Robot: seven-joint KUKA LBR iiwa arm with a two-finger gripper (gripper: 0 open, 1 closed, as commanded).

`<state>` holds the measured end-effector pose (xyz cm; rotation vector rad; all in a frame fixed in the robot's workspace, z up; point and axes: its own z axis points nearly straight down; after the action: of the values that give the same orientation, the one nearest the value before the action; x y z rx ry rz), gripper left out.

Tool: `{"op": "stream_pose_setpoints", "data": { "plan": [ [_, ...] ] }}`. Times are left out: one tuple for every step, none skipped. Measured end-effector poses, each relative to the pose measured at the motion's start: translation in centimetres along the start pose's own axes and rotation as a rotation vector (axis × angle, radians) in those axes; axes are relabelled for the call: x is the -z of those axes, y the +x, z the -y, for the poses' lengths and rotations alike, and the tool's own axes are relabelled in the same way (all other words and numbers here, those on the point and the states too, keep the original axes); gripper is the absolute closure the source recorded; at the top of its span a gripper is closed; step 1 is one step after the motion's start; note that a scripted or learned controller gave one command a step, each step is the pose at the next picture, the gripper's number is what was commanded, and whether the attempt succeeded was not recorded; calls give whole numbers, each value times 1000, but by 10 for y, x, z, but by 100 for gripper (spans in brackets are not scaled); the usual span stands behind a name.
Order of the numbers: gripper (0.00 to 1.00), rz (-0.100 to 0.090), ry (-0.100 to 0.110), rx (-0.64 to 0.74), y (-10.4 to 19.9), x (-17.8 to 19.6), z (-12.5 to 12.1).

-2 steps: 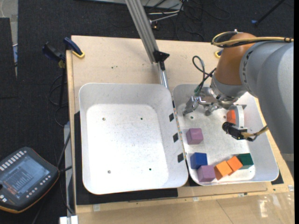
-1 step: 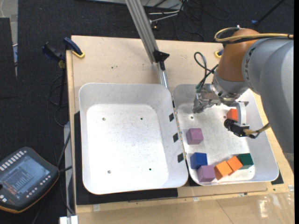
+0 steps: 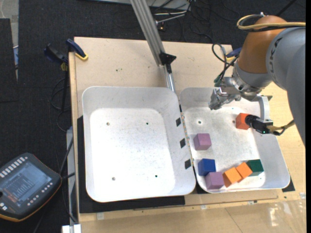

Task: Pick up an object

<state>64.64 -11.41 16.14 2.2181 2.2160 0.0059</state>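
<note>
Gripper (image 3: 216, 101) hangs over right bin (image 3: 277, 171) far end; finger state unclear. Orange block (image 3: 241, 121) just right; purple cube (image 3: 202, 141) below, apart.

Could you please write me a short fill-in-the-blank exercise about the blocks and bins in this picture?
1. All the blocks lie in the ____ bin as the camera sees it.
2. The block directly beside the green block is ____.
3. The number of purple blocks in view is ____.
4. The end effector is above the bin's ____ edge.

Missing words: right; orange; two; far
</note>
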Motion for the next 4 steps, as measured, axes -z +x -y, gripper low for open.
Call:
{"op": "stream_pose_setpoints", "data": {
  "plan": [
    [100,0,-1,4,4,63,1],
    [100,0,0,4,5,102,-1],
    [100,-3,7,8,53,104,9],
    [100,-3,8,9,109,104,8]
  ]
}}
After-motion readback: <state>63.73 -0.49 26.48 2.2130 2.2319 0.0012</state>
